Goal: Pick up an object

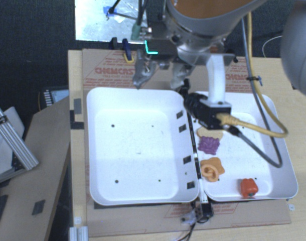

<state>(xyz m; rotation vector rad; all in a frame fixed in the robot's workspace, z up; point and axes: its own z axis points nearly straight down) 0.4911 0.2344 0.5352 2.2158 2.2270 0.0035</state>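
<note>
Purple toy (208, 144) in right bin (273, 134), hand (160, 77) well apart above left bin (133, 144), grip unclear

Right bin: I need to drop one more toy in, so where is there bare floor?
Right bin: bare strip along its right wall, past the yellow cable. Crowded by the divider: purple piece, orange ring, red block.

Two white bins are seen on the desk (75, 134): the left bin (138, 144) below the jaws, the right bin (281, 177) below and right of them. Printed cardboard (105, 67) lies beneath.
</note>
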